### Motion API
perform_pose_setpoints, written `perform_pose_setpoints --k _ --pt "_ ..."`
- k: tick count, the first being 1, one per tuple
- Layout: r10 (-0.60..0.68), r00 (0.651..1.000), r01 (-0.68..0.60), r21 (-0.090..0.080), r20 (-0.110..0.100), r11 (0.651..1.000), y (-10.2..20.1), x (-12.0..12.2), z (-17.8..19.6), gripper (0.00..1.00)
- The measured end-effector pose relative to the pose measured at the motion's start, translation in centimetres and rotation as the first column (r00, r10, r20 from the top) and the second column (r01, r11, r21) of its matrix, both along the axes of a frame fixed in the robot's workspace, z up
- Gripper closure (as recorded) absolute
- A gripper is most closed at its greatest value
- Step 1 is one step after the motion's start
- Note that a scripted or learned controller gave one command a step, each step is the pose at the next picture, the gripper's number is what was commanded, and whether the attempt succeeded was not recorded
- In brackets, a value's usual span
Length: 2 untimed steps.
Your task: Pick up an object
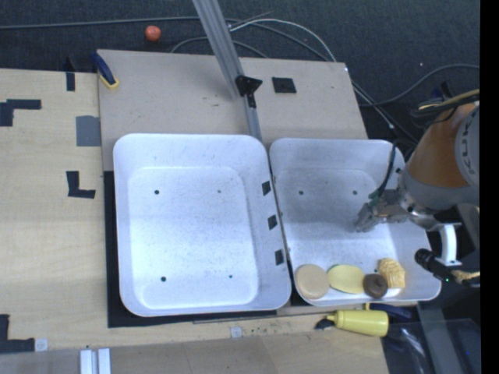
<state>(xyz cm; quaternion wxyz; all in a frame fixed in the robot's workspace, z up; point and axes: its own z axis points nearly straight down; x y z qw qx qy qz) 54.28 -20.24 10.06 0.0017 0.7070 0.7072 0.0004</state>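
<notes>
- The gripper (373, 216) is hovering over the right bin (327, 162); I cannot tell its state.
- Objects are lying at six o'clock: tan disc (311, 281), yellow piece (345, 278), brown ball (375, 285).
- It is needing to descend squarely over one.

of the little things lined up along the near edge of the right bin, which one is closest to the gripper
The tan ridged piece at the row's right end, almost directly below the gripper. The dark brown round piece, pale yellow disc and beige disc lie progressively farther left.

white speckled bins (195, 150) | tan disc (311, 280) | yellow-green piece (345, 278) | yellow bottle (361, 322)
</notes>
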Motion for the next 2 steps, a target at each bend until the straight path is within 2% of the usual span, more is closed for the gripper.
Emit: perform_pose_setpoints --k 1,2 --pt "0.001 1.000 -0.001 0.001 0.000 1.000 0.6 0.1 4.3 1.00" --pt "0.001 1.000 -0.001 0.001 0.002 1.000 1.3 -0.1 10.2 1.00"
